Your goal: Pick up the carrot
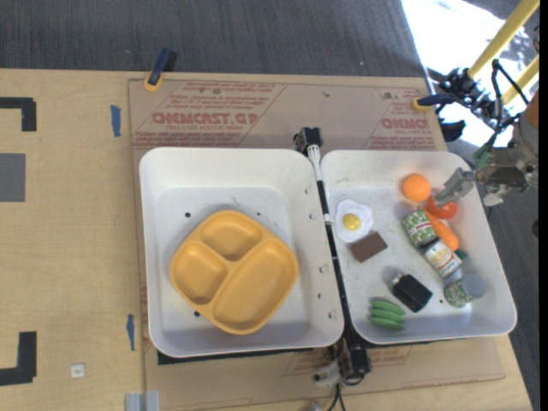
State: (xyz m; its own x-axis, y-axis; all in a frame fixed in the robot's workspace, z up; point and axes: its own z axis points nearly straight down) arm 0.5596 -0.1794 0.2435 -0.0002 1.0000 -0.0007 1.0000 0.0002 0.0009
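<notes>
A robot test lab is shown. Two white bins point(163, 178) are set side by side on a board point(274, 110) with red printing, held by clamps point(159, 67) at the top. Toy food point(353, 221) is laid in the right bin and a yellow plate point(233, 271) in the left. Black and blue tape marks point(20, 114) are stuck at the left.

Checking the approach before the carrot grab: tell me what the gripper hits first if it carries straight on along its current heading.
Likely the carrot, just below the gripper, beside the orange ball; depth is unclear.
</notes>
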